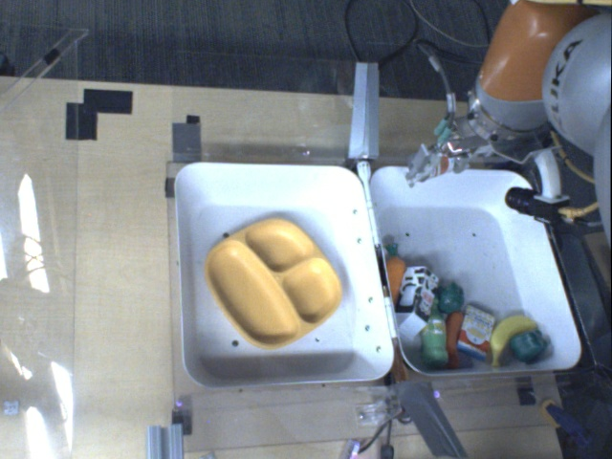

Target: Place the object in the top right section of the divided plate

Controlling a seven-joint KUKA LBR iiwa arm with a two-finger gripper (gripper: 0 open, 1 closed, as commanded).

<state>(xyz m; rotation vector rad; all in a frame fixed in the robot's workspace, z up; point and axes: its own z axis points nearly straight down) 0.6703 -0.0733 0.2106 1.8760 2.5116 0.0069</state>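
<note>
Toys (459, 325) crowd the right bin's (478, 220) near edge, well apart from the gripper (427, 163) at its far-left corner; grip state indiscernible. The yellow divided plate (274, 280) sits in the left bin (201, 256).

Robot lab; bench (96, 256) with white bins (191, 352)

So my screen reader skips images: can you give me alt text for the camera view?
A yellow three-section divided plate sits in the left white bin; small toys, including a yellow banana, are heaped in the right white bin's near corner. The grey-and-orange arm's gripper hovers over that bin's far rim.
</note>
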